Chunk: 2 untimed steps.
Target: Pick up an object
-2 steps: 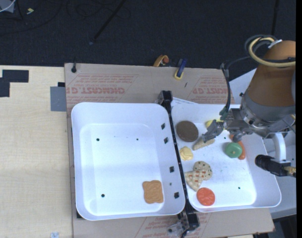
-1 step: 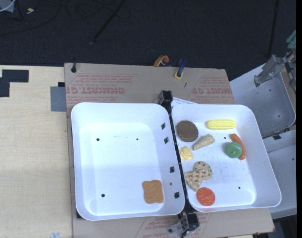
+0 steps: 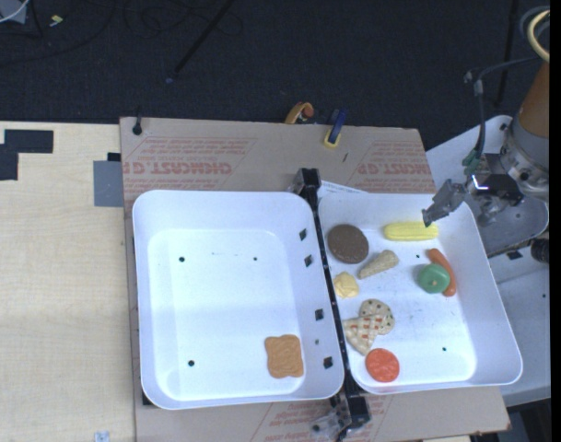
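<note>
You have picked nothing yet: your gripper [image 3: 438,207] hangs at two o'clock over the banana [image 3: 410,232], finger state unclear.

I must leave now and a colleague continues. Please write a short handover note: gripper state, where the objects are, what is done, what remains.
Gripper: above the right bin's upper right corner, near the yellow piece; it holds nothing that can be seen.
Right bin: brown disc, beige wedge, green and orange vegetable, waffle pieces, red disc.
Left bin: one toast piece.
Done: nothing picked yet.
Left: grasp and lift one object.
</note>
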Each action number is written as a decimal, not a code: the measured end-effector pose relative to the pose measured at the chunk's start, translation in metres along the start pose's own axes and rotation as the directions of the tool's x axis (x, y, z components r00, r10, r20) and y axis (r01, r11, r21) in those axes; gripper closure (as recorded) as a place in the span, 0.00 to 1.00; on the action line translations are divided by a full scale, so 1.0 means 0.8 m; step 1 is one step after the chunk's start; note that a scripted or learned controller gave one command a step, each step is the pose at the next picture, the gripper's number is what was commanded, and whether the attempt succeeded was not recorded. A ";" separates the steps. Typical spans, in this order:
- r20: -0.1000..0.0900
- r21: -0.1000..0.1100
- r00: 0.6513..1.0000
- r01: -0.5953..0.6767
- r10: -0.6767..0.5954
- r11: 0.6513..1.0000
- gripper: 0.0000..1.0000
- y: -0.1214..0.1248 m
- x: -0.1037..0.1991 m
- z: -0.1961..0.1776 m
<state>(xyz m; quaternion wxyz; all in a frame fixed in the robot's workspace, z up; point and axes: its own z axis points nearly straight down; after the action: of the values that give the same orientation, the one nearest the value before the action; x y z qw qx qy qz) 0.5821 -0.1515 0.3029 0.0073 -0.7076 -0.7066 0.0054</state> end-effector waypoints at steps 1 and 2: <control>-0.001 -0.003 1.000 0.000 0.000 1.000 0.00 -0.052 0.007 0.117; 0.009 -0.034 1.000 -0.004 0.004 0.999 0.00 -0.118 -0.039 -0.148</control>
<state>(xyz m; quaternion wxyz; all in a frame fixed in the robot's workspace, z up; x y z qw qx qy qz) 0.4900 -0.1828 0.4229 -0.0078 -0.7089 -0.7053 -0.0033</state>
